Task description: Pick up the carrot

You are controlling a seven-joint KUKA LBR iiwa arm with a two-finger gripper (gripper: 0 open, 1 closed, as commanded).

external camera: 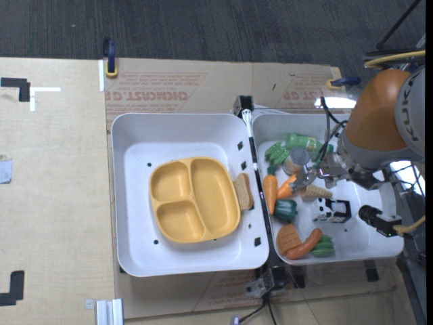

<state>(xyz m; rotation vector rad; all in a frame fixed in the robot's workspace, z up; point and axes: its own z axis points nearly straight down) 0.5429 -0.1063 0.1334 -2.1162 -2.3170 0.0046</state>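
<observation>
Mirrored red "CHEMCAST GP" print marks the cardboard (159, 87); the tool (306, 177), state unreadable, hovers near the carrot (270, 193).

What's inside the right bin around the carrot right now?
The right bin holds the carrot near its left wall, leafy greens above it, a green pepper beside it, and a sausage lower down. The arm covers the bin's upper right, so anything there is hidden.

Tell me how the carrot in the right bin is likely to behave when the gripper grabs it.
The carrot looks like a smooth, hard toy, so it probably stays stiff but could slip between the fingers. Its tapered, rounded body suggests it may roll or pivot if nudged. It lies close to the right bin's left wall beside a green pepper, so a push may jostle that neighbour.
</observation>
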